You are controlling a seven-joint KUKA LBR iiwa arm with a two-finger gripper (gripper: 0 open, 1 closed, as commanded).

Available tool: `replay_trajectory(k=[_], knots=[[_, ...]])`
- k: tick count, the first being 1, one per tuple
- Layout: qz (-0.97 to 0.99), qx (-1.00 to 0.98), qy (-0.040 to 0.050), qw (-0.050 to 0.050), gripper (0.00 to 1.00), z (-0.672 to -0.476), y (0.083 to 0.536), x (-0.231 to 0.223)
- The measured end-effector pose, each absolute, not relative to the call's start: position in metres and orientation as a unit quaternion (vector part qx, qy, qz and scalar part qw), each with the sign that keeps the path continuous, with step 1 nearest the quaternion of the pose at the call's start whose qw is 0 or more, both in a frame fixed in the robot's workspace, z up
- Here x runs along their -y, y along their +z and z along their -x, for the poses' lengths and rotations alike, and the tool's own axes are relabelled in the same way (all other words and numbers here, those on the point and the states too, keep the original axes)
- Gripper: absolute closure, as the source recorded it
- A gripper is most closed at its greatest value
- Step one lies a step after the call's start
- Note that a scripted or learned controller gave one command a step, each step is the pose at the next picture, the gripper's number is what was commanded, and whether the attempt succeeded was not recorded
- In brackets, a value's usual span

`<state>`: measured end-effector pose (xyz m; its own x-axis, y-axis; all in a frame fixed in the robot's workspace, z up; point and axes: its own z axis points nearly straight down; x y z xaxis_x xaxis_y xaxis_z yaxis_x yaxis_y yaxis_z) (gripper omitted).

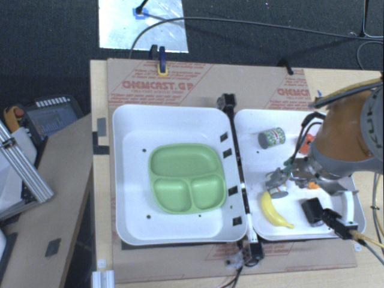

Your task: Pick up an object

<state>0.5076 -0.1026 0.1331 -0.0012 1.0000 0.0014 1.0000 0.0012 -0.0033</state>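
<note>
With nothing lifted yet, the gripper (278, 183) hung just above the banana (273, 209) in the right bin (255, 125), its grip state unclear.

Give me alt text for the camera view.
A grey and orange robot arm reaches into the right bin, its gripper just above a banana, with a small can farther back. The left bin holds a green divided plate.

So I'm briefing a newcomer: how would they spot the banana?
Look in the right-hand white bin, toward its near edge. The banana lies there, just below the pincer. It is the only yellow, curved thing; the can sits farther back.
</note>
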Motion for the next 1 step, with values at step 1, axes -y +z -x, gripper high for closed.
replay_trajectory(k=[1], knots=[[0.707, 0.707, 0.0003, 0.001, 0.00, -0.5076, 0.0819, 0.1022]])
